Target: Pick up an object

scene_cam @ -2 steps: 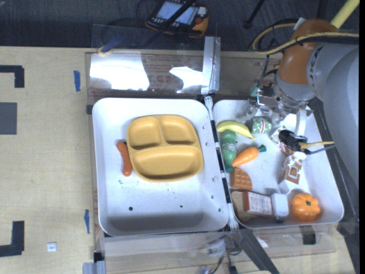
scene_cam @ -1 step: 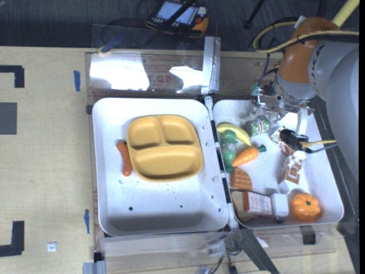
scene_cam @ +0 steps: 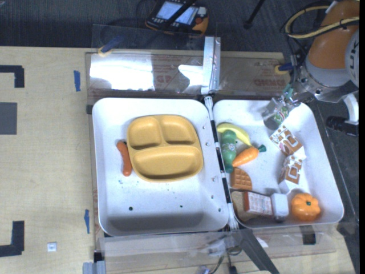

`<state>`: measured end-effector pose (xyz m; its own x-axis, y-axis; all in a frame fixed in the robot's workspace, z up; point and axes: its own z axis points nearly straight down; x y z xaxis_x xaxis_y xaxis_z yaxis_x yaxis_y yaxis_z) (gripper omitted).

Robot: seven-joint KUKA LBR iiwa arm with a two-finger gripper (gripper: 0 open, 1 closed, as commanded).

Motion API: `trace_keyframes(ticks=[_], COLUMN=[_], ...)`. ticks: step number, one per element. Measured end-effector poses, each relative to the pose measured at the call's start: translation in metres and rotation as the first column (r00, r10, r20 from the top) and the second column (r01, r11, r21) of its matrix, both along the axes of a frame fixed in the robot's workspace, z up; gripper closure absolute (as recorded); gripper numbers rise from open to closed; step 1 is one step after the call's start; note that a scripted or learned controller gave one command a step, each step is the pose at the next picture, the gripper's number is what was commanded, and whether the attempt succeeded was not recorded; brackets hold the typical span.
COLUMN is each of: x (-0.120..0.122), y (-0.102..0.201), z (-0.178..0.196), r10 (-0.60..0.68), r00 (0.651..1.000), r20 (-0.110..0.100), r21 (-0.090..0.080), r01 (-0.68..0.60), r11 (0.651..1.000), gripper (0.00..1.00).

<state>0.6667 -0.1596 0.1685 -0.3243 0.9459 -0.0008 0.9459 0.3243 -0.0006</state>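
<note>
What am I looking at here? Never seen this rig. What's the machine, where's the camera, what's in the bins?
One fixed camera looks down at a slant on a bench with two shallow white bins. The machine is a robot arm, grey and orange, reaching in from the right; its gripper hangs over the far corner of the right bin. I cannot tell whether it grips anything.

The left bin holds a yellow divided tray with an orange sausage-like toy beside it. The right bin holds toy food: a banana, a green vegetable, a carrot, a waffle, a small pumpkin, a lying bottle and two patterned packets.
</note>
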Motion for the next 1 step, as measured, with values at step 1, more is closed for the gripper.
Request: trace_keyframes(ticks=[1], x=[-0.0759], y=[0.0329], z=[0.0572], r10=[0.012], r00=[1.000], r20=[-0.007], r21=[0.003], r01=[-0.012], r11=[1.000], gripper=[1.00])
